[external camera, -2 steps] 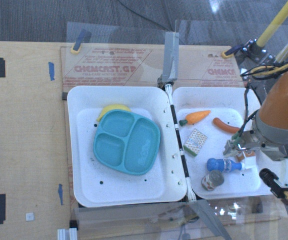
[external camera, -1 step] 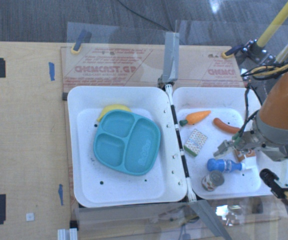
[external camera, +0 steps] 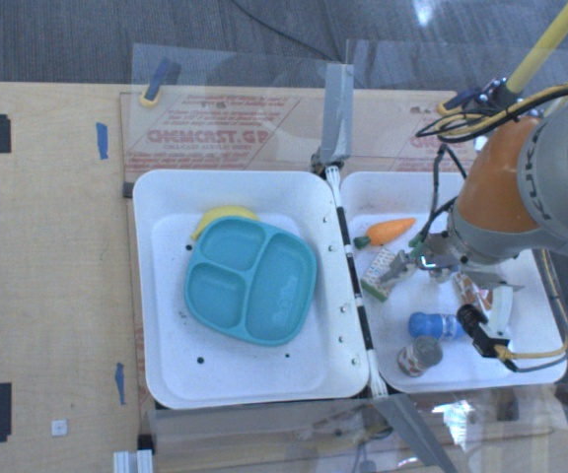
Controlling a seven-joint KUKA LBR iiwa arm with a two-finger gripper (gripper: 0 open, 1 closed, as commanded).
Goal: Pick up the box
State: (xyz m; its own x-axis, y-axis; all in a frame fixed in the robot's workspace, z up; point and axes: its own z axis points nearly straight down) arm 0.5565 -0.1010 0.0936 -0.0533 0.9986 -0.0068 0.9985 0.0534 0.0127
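Over in the right bin (external camera: pixel 550 348) we've got the gripper (external camera: pixel 432 257) hovering low, and we honestly can't tell how it's set. We reckon the box (external camera: pixel 384 271) is that small greyish carton lying just at its 8 o'clock, near the bin's left wall below the carrot (external camera: pixel 387 231). Its long axis runs roughly 2 to 8 o'clock, with the upper end pointing at the gripper.

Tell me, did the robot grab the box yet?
Not clearly. Done: the arm has reached over the right bin, and the tool sits low among the things there. In hand: nothing I can see between its fingers. Left: gripping and lifting. A small box-like item lies beside the tool, near the carrot.
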